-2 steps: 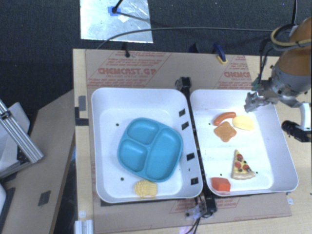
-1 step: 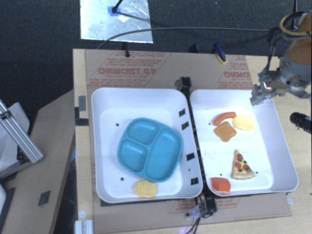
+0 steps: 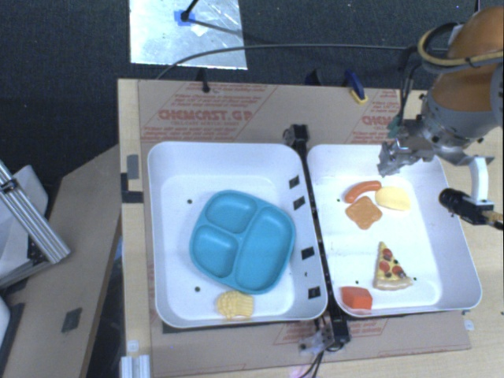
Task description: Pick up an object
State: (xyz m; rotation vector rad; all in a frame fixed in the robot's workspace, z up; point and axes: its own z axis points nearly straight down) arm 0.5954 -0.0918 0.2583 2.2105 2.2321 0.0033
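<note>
In the right bin [image 3: 453, 235] lie a red-orange sausage [image 3: 362, 190], a brown toast piece [image 3: 364, 213], a pale yellow lump [image 3: 394, 198], a pizza slice [image 3: 390, 267] and a red-orange block [image 3: 356, 298]. My gripper [image 3: 391, 162] hangs over the bin's far side, just up and right of the sausage and above the yellow lump. I see nothing between its fingers. The left bin [image 3: 169, 172] holds a blue divided plate [image 3: 242, 241] and a yellow corn piece [image 3: 235, 305].
A black divider [image 3: 309, 211] with clips runs between the two bins. The arm's orange band and grey wrist [image 3: 465, 77] rise at the right. A black knob [image 3: 461, 203] sticks out over the right bin's edge. A foil sheet [image 3: 187, 22] lies beyond the bench.
</note>
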